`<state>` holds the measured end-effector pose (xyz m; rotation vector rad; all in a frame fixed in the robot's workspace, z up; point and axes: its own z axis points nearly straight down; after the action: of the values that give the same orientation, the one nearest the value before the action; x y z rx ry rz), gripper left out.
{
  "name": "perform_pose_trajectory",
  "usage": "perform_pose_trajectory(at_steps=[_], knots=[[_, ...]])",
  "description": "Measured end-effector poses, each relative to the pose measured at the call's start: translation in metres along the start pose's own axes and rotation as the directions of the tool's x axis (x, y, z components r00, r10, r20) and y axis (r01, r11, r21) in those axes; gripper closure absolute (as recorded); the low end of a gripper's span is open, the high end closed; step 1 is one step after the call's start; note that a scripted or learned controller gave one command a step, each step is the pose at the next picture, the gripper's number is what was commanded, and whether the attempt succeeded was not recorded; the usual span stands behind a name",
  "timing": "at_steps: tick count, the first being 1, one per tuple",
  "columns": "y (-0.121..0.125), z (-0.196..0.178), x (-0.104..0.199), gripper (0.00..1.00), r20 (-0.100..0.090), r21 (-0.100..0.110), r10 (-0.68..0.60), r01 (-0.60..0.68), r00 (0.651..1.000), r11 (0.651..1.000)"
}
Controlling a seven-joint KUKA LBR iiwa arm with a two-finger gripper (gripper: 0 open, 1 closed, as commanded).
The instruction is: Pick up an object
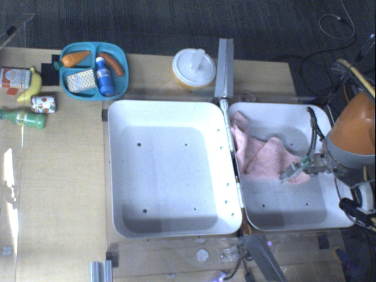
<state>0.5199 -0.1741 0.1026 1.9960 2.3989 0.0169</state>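
A crumpled pink cloth (262, 155) lies in the right bin (282, 213), against its left wall and reaching toward the middle. The arm comes in from the right with its orange band over the bin's right edge. My gripper (292, 173) hangs low over the cloth's right edge, its fingers (287, 176) slightly parted and touching or just above the fabric. I cannot tell whether any cloth sits between them.
The left bin (170, 216) stands beside the right one, split from it by a metal divider (224, 69). Behind the bins are a white lidded cup (194, 67) and a blue tray (120, 81) of toy food. A banana, can and green bottle (23, 118) lie at far left.
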Motion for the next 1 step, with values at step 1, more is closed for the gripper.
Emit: perform_pose_trajectory(at_steps=[1], knots=[[0.0385,0.0140,0.0002,0.00,-0.005,0.011,-0.038,0.038,0.999,0.999]])
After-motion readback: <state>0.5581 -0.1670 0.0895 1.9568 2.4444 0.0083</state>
